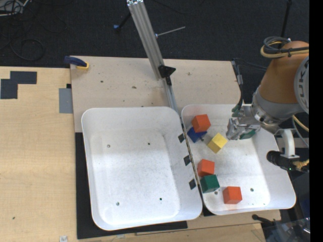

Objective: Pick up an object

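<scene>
At the far left of the bench (pixel 35 150) two dark patches (pixel 17 82) were marked on the pale wood at ten o'clock from the left bin (pixel 101 205). A blue clamp (pixel 75 62) sat on the board's corner at eleven o'clock from that bin. The left bin showed only a speckled white floor. An aluminium rail (pixel 146 34) rose at a slant from between the two bins toward twelve o'clock.

The right bin (pixel 272 195) held six blocks. An orange block (pixel 201 122) sat at its upper left, touching a blue block (pixel 195 134) at its seven o'clock. A yellow block (pixel 217 142) lay at four o'clock from the orange one, apart from it. Lower along the left wall, a second orange block (pixel 205 167) touched a green block (pixel 209 183) at its six o'clock. A third orange block (pixel 232 194) lay at four o'clock from the green one, near the bin's lower rim.

The gripper (pixel 239 131) was positioned at two o'clock from the yellow block, just beside it, low over the bin floor. No block was seen between its fingers; whether they were spread or closed could not be determined. The orange-banded arm (pixel 282 74) extended away toward two o'clock.
</scene>
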`<state>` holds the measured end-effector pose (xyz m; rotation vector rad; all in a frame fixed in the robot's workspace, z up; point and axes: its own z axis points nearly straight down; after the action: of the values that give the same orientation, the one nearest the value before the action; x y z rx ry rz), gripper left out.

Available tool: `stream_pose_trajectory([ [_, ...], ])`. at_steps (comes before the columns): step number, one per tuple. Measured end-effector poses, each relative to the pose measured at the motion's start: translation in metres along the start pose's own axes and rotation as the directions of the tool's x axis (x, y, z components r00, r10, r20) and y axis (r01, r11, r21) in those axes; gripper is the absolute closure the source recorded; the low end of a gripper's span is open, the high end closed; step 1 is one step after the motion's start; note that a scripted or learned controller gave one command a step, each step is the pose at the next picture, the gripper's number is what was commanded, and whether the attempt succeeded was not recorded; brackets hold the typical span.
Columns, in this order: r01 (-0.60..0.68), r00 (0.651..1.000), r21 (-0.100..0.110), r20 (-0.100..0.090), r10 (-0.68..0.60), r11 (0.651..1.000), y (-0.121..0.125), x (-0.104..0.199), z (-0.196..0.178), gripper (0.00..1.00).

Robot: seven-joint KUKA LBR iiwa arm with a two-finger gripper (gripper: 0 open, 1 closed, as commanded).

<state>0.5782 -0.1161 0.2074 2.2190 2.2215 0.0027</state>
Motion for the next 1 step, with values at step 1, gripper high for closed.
stream_pose_trajectory([
  [1, -0.001, 1.000, -0.002, 0.001, 0.001, 1.000, 0.0069, -0.0018, -0.0616, 1.00],
])
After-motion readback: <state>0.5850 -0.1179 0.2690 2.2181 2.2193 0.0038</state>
